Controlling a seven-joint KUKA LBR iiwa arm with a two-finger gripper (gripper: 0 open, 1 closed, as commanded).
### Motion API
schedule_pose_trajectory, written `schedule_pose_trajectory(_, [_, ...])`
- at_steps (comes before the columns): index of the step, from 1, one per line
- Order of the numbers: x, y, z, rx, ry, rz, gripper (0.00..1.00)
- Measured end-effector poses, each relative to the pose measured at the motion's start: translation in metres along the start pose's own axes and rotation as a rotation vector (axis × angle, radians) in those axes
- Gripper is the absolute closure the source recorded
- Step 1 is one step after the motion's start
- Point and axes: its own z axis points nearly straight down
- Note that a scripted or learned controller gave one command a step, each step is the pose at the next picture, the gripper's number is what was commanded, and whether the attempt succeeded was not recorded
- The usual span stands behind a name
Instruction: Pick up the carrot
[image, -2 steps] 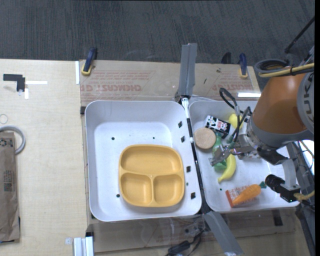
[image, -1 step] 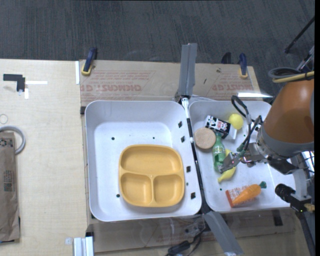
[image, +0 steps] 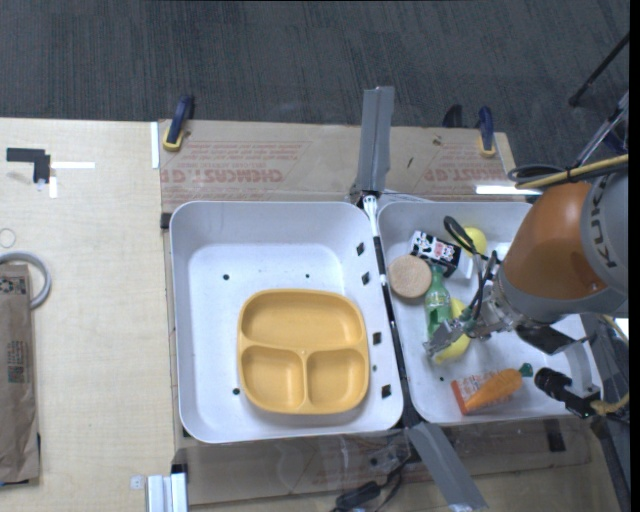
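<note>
Carrot: I see the carrot (image: 496, 388) lying flat on the floor of the right bin (image: 430, 400), near its front edge, orange with a small green tip pointing toward the arm side. It rests against or on an orange-and-white packet (image: 468, 393); I cannot tell which.

Claw: the claw (image: 452, 335) sits low in the right bin, up and to the left of the carrot, apart from it. It is over a yellow item (image: 456, 346) beside a green bottle (image: 437, 296). I cannot tell how far it is spread, or whether it has hold of anything, because the wrist and clutter mask it.

Arm: the arm (image: 555, 250), with its orange band, leans in from the right and covers the back right of that bin.

Neighbours: a round wooden disc (image: 409, 278), a black-and-white box (image: 436, 250) and a yellow ball (image: 474, 240) lie further back in the same bin.

Other bin: the left bin (image: 200, 300) carries 1 yellow divided plate (image: 303, 350) with 3 compartments.

Bench: both bins sit on the bench (image: 80, 300).

Progress: I judge the pick as not yet done; the carrot is on the bin floor, not in the claw.

Left to do: I would need to bring the claw over the carrot, close on it and lift.
</note>
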Motion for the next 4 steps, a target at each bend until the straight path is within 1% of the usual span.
schedule_pose_trajectory(1, [-0.001, -0.001, -0.009, 0.001, -0.001, 0.005, 1.00])
schedule_pose_trajectory(2, [-0.020, -0.039, -0.086, -0.002, -0.001, -0.234, 1.00])
schedule_pose_trajectory(3, [-0.021, -0.038, -0.095, -0.003, -0.003, -0.232, 1.00])
schedule_pose_trajectory(4, [-0.031, -0.043, -0.058, 0.001, 0.001, -0.031, 1.00])
